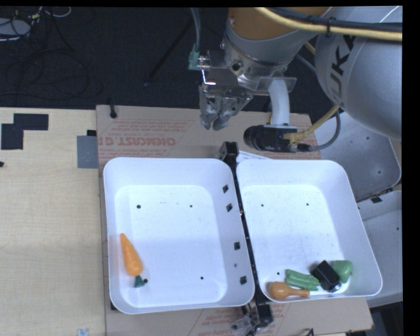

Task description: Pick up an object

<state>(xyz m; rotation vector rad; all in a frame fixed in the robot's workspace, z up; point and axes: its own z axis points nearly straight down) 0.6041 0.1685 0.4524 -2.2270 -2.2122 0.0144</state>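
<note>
We see the gripper [217, 119] above the bins' far edge, fingers drawn close together, holding nothing — the toy carrot [130, 255] lies in the left bin [164, 172], near its front-left corner.

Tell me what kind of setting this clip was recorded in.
Likely a robotics lab grasping bench: a grey arm with its gripper above two white bins, toy food such as a carrot, and loose cables behind.

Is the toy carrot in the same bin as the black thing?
No, the toy carrot lies alone in the left bin, while the black object sits in the right bin.
</note>
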